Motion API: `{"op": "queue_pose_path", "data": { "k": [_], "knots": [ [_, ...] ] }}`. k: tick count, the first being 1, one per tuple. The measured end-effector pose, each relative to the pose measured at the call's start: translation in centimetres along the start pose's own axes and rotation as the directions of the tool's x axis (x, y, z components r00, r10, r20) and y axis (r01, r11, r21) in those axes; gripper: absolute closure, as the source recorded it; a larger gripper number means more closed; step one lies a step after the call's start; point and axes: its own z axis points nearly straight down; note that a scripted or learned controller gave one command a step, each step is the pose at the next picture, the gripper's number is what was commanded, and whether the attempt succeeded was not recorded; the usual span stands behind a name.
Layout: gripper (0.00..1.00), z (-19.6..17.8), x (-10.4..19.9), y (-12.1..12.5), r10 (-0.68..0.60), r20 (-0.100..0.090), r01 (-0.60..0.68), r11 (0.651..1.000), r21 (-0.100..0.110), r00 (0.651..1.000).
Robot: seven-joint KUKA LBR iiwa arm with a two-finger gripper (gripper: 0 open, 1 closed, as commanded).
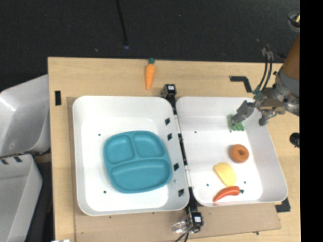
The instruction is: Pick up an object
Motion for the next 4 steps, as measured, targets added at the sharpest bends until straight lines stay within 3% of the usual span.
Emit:
{"op": "queue_pose_path", "data": {
  "k": [1, 4],
  "knots": [
    [0.00, -0.6, 0.0, 0.2, -0.003, 0.002, 0.003, 1.000, -0.011, 1.000],
    [0.00, 14.3, 0.3, -0.5, 0.000, 0.002, 0.000, 1.000, -0.006, 1.000]
  ]
}}
